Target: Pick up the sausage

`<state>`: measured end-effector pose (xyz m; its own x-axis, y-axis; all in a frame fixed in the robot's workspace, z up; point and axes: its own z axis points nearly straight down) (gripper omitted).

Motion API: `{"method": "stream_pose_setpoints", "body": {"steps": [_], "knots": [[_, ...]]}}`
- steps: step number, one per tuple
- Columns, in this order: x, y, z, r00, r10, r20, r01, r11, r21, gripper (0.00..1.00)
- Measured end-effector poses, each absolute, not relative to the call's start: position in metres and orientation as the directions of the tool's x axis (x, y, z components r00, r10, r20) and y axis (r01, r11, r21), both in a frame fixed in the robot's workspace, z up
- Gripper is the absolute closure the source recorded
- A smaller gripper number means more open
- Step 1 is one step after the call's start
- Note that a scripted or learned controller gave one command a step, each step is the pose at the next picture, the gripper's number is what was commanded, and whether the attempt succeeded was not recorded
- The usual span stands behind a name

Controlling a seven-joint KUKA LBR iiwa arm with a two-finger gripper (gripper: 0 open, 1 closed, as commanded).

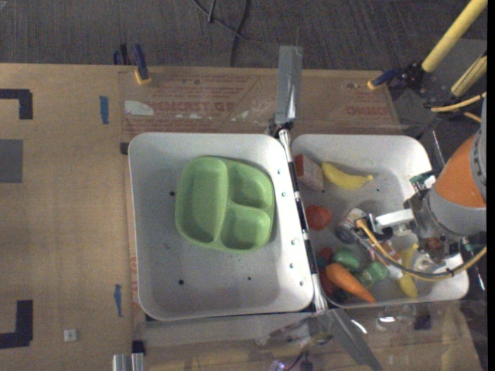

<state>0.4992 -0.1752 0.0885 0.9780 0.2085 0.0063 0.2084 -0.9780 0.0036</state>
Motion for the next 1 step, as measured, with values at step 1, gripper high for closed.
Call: {"method": "stream_pose_setpoints", "body": {"steps": [1], "knots": [[0.5105,-0.2154,0.0878,0.979,0.205,0.003,0.205,-0.979,-0.019,0.00]]}}
